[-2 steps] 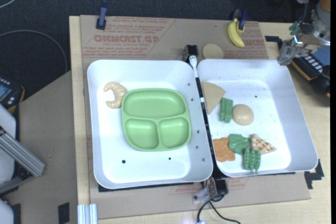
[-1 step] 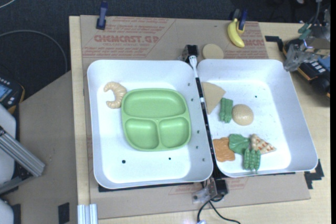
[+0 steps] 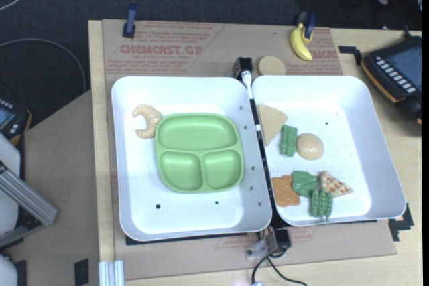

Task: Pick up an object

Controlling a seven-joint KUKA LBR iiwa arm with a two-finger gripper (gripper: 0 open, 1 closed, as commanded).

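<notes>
Two white bins touching side by side. Left bin (image 3: 127, 164): green divided tray (image 3: 199, 151), croissant (image 3: 146, 120) just beside its far left corner. Right bin (image 3: 355, 137): tan wedge (image 3: 270, 122), round bun (image 3: 310, 146), orange cracker (image 3: 286, 191), pizza slice (image 3: 334, 185) clustered. Banana (image 3: 301, 43) beyond on bench. Gripper state: cannot tell

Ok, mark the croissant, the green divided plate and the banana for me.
croissant (image 3: 147, 120), camera view, middle of its curved body
green divided plate (image 3: 198, 130), camera view, large top compartment
banana (image 3: 301, 45), camera view, middle of the fruit
</notes>
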